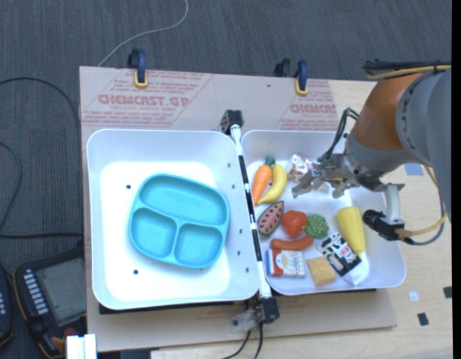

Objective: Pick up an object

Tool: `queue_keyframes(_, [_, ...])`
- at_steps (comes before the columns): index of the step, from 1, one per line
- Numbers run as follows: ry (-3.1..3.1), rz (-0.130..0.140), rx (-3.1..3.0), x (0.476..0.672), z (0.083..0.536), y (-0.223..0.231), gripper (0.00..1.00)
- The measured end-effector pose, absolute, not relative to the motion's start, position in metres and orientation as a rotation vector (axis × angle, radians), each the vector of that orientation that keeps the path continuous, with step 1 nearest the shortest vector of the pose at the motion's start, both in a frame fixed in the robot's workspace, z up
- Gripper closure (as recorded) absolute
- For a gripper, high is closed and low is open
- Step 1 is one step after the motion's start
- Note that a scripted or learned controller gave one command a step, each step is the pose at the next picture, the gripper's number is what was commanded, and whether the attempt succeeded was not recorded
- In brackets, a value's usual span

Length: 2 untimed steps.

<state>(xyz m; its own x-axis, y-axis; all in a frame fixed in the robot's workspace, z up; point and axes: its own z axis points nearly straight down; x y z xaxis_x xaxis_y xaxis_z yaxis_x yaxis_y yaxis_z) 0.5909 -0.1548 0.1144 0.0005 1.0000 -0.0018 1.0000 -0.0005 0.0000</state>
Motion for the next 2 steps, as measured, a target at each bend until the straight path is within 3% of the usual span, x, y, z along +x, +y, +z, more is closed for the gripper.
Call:
queue_keyframes(1, [2.211,0.008,2.214,0.527,0.089,-0.117,0.00])
queue_keyframes(2, [2.210,0.011,2.214,0.528,0.100,-0.117,1.00])
